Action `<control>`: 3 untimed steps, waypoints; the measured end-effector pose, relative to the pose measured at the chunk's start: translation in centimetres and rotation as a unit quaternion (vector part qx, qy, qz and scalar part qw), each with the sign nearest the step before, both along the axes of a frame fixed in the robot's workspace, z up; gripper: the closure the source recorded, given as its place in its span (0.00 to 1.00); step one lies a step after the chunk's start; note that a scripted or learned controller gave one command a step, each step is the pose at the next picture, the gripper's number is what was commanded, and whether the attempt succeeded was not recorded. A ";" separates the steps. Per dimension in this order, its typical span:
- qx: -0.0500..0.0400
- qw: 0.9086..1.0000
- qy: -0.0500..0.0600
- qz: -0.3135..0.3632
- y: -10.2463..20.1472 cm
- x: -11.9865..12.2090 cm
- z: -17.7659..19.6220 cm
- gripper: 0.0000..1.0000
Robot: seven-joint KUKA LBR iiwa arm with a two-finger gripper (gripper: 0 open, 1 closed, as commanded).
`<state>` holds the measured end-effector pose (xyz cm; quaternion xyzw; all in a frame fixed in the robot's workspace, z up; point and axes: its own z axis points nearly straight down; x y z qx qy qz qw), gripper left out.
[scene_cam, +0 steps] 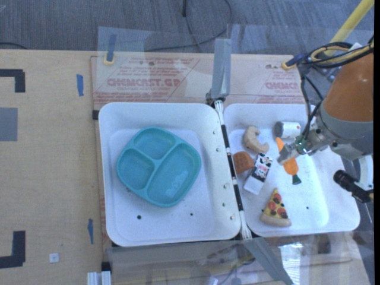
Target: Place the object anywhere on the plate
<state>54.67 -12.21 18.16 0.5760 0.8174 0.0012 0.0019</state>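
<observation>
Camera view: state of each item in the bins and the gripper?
teal plate: flat in left bin, nothing on it
gripper: low over right bin, above the carrot; finger state unclear
toy carrot: lying flat, right bin
pizza slice: flat, near front
small carton: lying on its side
white cup: tipped on its side
croissant: resting flat
brown bread: resting by divider
</observation>
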 end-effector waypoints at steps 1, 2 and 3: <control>0.000 0.999 0.001 -0.047 7.4 2.7 1.0 1.00; 0.000 0.996 0.001 -0.088 14.8 5.6 0.3 1.00; 0.000 1.000 0.001 0.010 22.2 4.2 4.4 1.00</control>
